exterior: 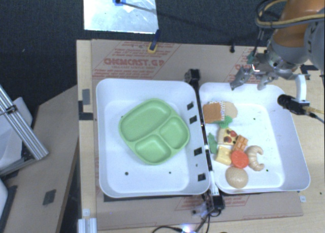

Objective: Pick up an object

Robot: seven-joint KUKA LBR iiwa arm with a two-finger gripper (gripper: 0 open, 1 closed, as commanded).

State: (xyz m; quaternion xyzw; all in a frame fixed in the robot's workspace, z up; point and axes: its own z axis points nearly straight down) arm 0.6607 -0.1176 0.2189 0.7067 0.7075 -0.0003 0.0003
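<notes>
The right bin holds a cluster of toy food along its left side: a sandwich slice on a tan round, a green leafy piece, a pizza slice, a waffle piece, a yellow block, a red tomato, a croissant and a beige bun. My gripper hangs over the far edge of the right bin, above and to the right of the sandwich. Its two fingers stand apart with nothing between them.
The left bin holds a green three-compartment plate. A black divider with clips runs between the bins. A black cylinder sticks in from the arm at the right bin's far right corner. A shiny sheet lies behind the bench.
</notes>
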